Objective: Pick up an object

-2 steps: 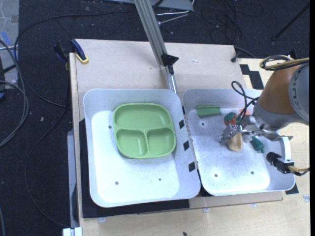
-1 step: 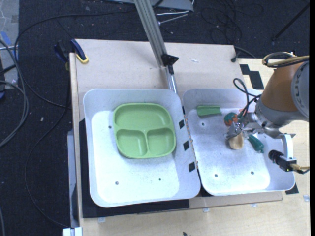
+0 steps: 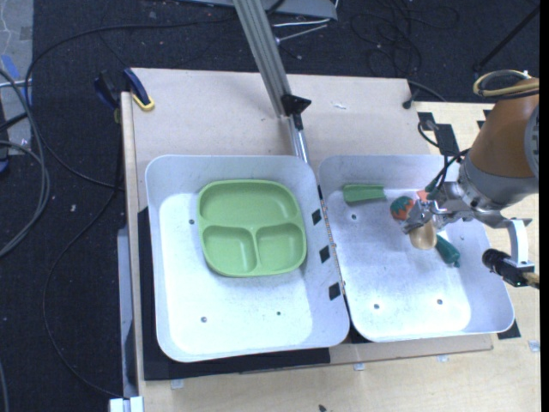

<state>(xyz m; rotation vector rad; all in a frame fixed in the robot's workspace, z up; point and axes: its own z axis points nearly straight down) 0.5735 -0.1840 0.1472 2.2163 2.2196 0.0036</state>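
A small tan object (image 3: 422, 237) lies in the right bin (image 3: 403, 307), directly under the claw (image 3: 420, 223); whether the claw pinches it, I cannot tell. Green pieces (image 3: 364, 194) lie nearby. A green plate (image 3: 252, 227) fills the left bin (image 3: 232, 324).

Even, bright overhead light; white bins (image 3: 257, 333) slightly washed out, shadows faint, picture soft and grainy throughout.

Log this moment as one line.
arm: over right bin | gripper: at small objects | plate: left bin
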